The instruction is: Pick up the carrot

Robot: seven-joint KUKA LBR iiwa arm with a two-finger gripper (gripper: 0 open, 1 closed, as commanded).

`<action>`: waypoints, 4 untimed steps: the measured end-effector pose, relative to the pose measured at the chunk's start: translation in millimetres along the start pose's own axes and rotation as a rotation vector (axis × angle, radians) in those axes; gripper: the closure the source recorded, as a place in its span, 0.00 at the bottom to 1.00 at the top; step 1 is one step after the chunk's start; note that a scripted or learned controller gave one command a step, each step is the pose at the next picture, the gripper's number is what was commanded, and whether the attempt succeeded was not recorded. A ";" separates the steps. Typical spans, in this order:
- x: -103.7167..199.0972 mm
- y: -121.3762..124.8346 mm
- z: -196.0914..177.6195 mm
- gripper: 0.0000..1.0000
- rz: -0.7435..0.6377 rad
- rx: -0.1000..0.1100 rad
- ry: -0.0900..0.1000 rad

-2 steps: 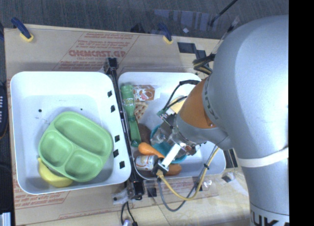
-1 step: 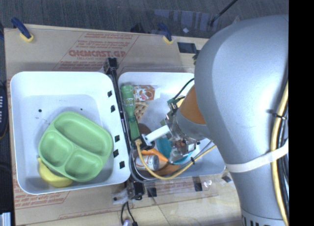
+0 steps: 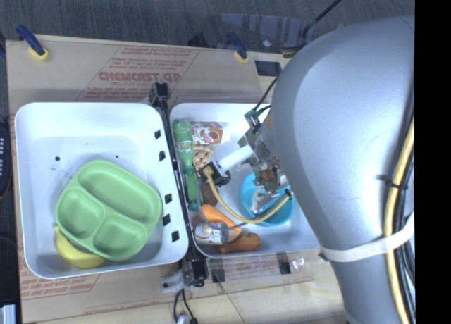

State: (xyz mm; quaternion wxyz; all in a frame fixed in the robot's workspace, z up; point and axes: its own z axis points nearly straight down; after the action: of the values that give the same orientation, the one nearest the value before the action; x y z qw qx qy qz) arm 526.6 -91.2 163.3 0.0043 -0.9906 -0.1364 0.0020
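right bin [image 3: 287,242]: gripper [image 3: 268,190] over blue bowl [image 3: 249,201], grip unclear to me; approach step; carrot [image 3: 213,215] at its 8 o'clock, i'd shift, descend.

So the desk [image 3: 211,58] has a brown top with red lettering printed on it. Two shallow white bins sit right on it side by side, the left bin [image 3: 84,113] and the right bin [image 3: 211,111]. Blue clamps [image 3: 32,42] grip its far edge.
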 end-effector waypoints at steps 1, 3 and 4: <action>-33.6 -52.7 -27.2 0.00 -0.028 0.004 -0.004; -34.2 -52.3 -26.6 0.00 -0.028 0.004 -0.006; -36.3 -59.1 -26.3 0.00 -0.007 0.005 -0.007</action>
State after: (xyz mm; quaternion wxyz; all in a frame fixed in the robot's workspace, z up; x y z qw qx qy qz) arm 475.8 -44.4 190.2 0.0063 -0.9901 -0.1400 0.0056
